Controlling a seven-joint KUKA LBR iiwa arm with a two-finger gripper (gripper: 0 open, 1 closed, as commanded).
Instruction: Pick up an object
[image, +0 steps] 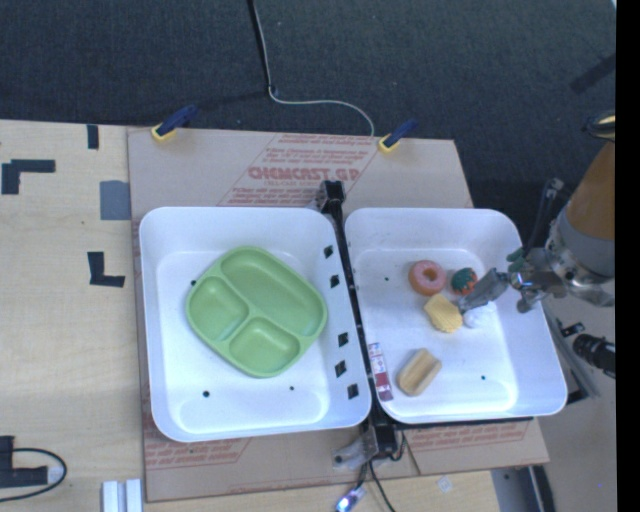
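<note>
The right bin (500, 395) holds a pink donut (428, 277), a small green and red piece (462, 281), a yellow chunk (443, 314) and a tan bread roll (419, 371). My gripper (480, 295) reaches in over the bin's right wall and sits low, just right of the yellow chunk and the green and red piece. I cannot tell whether it touches either one. Nothing is visibly held.
A green divided plate (256, 311) lies in the left bin (160, 300). The black divider (345, 300) runs between the two bins. The arm's wrist (580, 250) hangs over the right bin's right wall. A cable (300, 100) crosses the dark area behind the bins.
</note>
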